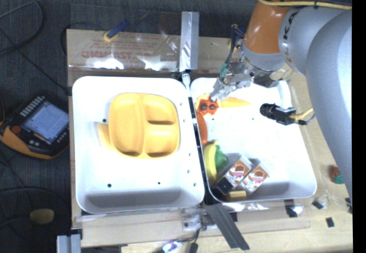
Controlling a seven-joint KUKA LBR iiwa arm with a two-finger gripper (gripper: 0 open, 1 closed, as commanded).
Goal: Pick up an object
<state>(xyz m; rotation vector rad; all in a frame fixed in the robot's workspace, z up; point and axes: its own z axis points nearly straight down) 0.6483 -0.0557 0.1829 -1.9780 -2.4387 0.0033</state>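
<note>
I see the gripper (216,96) low over the orange toy (206,107) in the right bin (286,154); its grip I can't tell, view's murky.

- Orange toy (206,107) lies just below the gripper (220,90) tips, by the right bin's left wall.
- Yellow-green fruit (212,158) and two small cartons (246,175) lie well below them.

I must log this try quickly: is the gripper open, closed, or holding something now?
Gripper: cannot be told; it hangs low over the right bin, by the orange toy.
</note>
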